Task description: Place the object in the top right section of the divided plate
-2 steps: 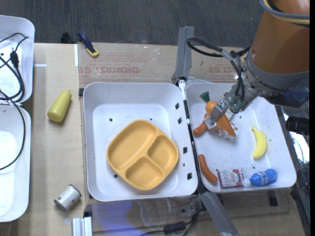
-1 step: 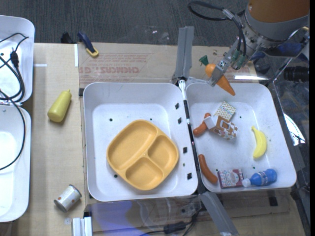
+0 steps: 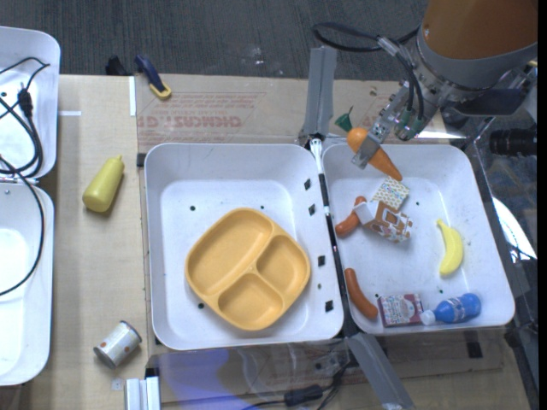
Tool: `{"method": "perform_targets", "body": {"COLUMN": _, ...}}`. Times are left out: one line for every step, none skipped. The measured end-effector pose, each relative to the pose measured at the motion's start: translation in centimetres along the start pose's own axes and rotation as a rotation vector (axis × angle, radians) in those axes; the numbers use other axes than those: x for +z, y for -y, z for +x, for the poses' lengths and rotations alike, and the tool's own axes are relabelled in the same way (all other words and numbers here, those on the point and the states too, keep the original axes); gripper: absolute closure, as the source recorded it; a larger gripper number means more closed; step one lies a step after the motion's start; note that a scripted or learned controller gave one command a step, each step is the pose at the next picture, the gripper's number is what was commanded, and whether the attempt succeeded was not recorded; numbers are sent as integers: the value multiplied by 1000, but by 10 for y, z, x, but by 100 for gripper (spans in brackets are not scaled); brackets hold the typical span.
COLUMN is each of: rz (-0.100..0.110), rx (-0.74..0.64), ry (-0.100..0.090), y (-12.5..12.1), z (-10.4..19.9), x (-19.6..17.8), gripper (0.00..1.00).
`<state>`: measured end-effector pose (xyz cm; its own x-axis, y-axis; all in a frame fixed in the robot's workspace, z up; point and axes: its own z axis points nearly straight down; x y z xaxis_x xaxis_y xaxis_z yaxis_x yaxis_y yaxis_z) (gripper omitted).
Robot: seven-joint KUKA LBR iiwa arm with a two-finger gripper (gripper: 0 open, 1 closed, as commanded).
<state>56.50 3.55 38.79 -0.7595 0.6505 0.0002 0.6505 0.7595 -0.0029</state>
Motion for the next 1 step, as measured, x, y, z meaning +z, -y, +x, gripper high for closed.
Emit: {"method": "perform_targets", "body": {"rz": -1, "rx": -151, "ry": 0, "y": 28, "z": 62, "x": 15, "gripper": 100}}
